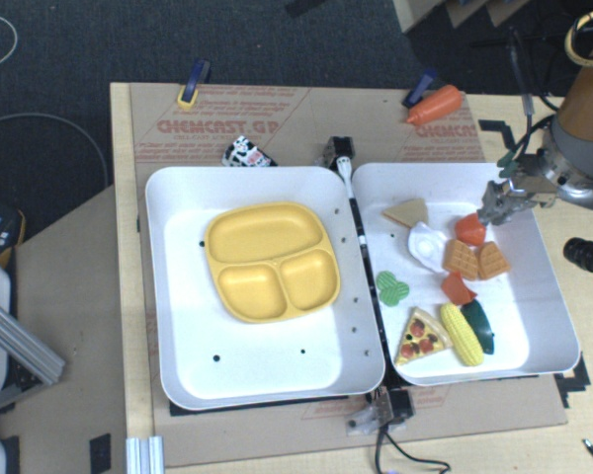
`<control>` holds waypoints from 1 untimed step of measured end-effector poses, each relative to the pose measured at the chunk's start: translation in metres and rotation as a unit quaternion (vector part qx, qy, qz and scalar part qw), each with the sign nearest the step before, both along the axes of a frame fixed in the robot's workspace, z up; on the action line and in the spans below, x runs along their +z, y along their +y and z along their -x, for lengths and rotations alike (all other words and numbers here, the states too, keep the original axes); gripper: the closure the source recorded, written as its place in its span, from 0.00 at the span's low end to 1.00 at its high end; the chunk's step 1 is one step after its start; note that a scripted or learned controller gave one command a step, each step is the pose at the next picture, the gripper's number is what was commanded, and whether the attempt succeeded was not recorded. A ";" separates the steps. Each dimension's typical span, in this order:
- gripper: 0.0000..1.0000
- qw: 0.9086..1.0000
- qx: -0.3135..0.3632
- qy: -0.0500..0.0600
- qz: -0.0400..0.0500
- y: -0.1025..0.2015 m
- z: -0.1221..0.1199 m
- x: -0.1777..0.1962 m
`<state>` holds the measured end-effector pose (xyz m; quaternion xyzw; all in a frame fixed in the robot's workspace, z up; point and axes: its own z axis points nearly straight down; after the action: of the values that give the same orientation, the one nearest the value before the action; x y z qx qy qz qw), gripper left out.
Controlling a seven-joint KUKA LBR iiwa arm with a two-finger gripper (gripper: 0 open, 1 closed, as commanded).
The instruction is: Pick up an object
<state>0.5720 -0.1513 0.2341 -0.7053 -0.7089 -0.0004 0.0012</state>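
Reaching in from the right, the end effector (496, 205) hangs low over the right bin (544, 294), just above a red toy (469, 230); whether its fingers grip anything I cannot tell. Waffle pieces (475, 261), corn (462, 332) and a pizza slice (421, 337) lie nearer. The left bin (178, 294) holds a yellow divided plate (270, 261).

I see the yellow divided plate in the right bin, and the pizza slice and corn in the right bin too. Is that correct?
Not quite. The camera view shows the yellow divided plate in the left bin, not the right one. The pizza slice and corn are in the right bin, as you said.
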 end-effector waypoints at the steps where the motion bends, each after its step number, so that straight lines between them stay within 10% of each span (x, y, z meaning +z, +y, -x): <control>1: 1.00 1.000 0.001 -0.002 0.000 0.048 -0.009 0.005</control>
<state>0.5813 -0.1035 0.2393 -0.7049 -0.7093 -0.0013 -0.0004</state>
